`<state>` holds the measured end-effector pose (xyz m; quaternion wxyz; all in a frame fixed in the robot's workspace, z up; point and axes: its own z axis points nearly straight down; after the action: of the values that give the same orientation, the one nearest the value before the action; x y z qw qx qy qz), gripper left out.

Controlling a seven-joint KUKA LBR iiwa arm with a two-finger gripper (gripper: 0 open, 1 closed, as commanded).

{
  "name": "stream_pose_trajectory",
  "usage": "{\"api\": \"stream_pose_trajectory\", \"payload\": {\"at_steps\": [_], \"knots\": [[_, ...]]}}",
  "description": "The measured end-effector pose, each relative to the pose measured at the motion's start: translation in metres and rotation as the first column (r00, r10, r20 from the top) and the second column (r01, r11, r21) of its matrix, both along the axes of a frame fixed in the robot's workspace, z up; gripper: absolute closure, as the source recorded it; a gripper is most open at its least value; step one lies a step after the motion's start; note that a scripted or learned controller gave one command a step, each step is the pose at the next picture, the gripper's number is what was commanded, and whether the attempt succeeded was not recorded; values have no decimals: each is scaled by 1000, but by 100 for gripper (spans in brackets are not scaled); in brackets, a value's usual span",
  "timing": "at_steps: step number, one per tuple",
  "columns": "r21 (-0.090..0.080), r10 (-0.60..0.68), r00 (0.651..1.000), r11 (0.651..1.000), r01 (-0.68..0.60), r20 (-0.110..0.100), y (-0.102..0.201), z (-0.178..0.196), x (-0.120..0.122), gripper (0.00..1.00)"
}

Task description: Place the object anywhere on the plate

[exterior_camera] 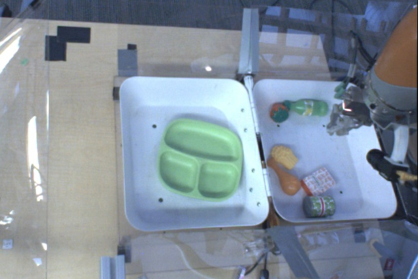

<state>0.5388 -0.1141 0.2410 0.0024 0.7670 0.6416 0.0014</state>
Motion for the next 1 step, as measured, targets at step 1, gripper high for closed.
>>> {"api": "stream_pose_trajectory", "payload": {"at_steps": [1], "knots": [[-1,-42,999,999,42,4,-51,105,33,100]]}}
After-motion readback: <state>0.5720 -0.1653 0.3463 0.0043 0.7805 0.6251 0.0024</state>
